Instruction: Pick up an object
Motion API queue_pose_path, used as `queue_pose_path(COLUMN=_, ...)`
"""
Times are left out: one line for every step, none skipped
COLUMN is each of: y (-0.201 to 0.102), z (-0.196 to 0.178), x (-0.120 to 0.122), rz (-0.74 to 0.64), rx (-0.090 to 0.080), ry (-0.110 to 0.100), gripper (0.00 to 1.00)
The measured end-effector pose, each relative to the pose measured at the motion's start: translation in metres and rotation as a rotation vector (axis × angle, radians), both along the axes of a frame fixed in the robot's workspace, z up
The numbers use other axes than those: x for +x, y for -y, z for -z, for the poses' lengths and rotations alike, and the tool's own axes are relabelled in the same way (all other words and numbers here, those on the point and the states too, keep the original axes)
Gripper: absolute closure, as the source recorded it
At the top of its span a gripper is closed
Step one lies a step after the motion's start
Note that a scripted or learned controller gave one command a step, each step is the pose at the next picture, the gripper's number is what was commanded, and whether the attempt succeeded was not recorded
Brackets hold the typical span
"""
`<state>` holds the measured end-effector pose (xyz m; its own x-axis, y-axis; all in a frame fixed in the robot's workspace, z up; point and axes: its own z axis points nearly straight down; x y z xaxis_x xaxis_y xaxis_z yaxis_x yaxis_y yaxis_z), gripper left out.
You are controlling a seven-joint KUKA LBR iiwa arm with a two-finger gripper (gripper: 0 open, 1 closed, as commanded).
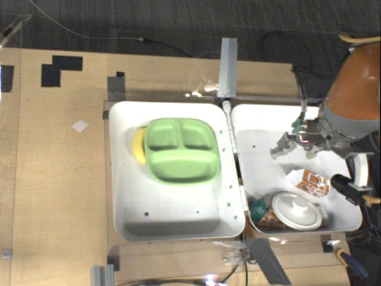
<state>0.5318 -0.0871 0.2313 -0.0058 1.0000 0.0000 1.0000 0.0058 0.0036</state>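
The tool [287,146] hangs over the right bin [262,177], in its upper half, with the arm [357,100] reaching in from three o'clock; whether it is apart or together I cannot tell, and nothing is seen clamped in it. At about five o'clock from the tool, near it, lies a small orange and white packet [313,183], flat on the bin floor, its long axis running from ten o'clock to four o'clock. Just below the packet, at six o'clock from the tool, sits a round white bowl [296,211] against the near wall, with no long axis to speak of. Beside the bowl at nine o'clock, in the bin's near left corner, is a small teal object [258,208], and something brownish lies between them, too hidden to name.

Across the divider at nine o'clock, well apart from the tool, the left bin [172,213] holds a green divided tray [180,149], its long axis from nine to three o'clock, resting on a yellow thing [137,146] that peeks out at its left edge. Both bins sit on a pale wooden counter [53,177], with dark carpet beyond at twelve o'clock
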Motion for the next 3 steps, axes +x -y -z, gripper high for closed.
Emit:
queue_pose_path(y=-0.004, z=-0.080, x=0.064, rz=0.113, rx=0.000, ry=0.002, gripper=0.00)
queue_pose_path(y=0.015, z=0.030, x=-0.021, rz=-0.107, rx=-0.001, ry=-0.001, gripper=0.00)
queue_pose_path(y=0.013, z=0.140, x=0.018, rz=-0.140, rx=-0.001, ry=0.002, gripper=0.00)
